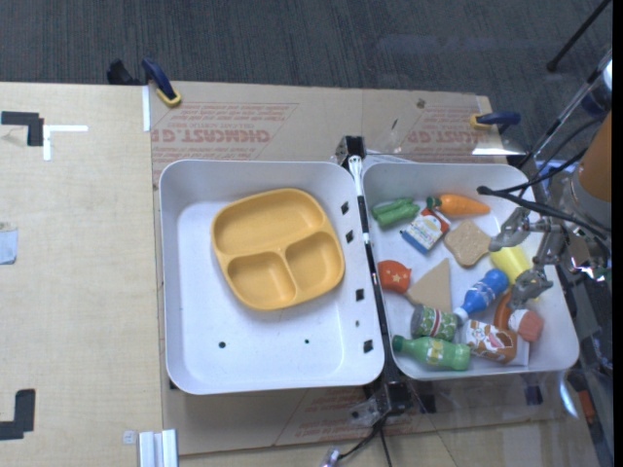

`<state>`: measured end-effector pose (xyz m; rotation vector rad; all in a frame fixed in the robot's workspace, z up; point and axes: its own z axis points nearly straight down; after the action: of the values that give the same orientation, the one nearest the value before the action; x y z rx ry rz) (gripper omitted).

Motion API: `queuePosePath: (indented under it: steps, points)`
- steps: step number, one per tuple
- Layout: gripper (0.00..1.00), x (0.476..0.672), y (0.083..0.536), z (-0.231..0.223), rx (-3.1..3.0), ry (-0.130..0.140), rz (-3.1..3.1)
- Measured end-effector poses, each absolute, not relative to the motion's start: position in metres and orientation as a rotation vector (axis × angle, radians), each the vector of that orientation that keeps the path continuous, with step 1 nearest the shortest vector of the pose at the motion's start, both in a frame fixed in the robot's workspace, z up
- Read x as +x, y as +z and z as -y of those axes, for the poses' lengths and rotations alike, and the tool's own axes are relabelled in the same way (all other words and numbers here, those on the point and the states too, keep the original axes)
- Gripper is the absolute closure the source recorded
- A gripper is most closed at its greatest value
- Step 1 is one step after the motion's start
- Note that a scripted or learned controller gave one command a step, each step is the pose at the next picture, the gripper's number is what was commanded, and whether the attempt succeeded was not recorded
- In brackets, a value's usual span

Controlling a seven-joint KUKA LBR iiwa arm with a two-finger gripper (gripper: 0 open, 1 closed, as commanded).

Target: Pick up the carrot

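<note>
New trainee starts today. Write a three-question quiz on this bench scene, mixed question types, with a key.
1. True or false: the carrot lies in the same bin as the yellow plate.
2. Which lies closest to the carrot? A) green bottle B) green pepper C) tomato
3. Fill in: the gripper hangs over the ___ bin as the camera sees it.

Key: 1 false; 2 B; 3 right.

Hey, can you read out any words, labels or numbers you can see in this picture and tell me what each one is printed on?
Red print on the cardboard sheet under the bins: upside down and too blurred to read for sure.
Label on the small carton in the right bin: too small to read.
Labels on the can and the green bottle: too small to read.
Nothing else legible.
</note>
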<state>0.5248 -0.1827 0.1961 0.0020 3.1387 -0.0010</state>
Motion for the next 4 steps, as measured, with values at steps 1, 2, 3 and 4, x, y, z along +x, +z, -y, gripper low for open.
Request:
queuePosePath:
  steps: [1, 2, 3, 4]
  points:
    - [0.0, 0.576, 0.131, 0.221, 0.356, -0.001, -3.117]
    - [0.0, 0.603, 0.093, 0.221, 0.846, -0.002, -3.02]
    - [0.0, 0.647, 0.093, 0.223, 0.833, -0.004, -3.033]
    - [0.0, 0.653, 0.094, 0.222, 1.226, -0.001, -2.885]
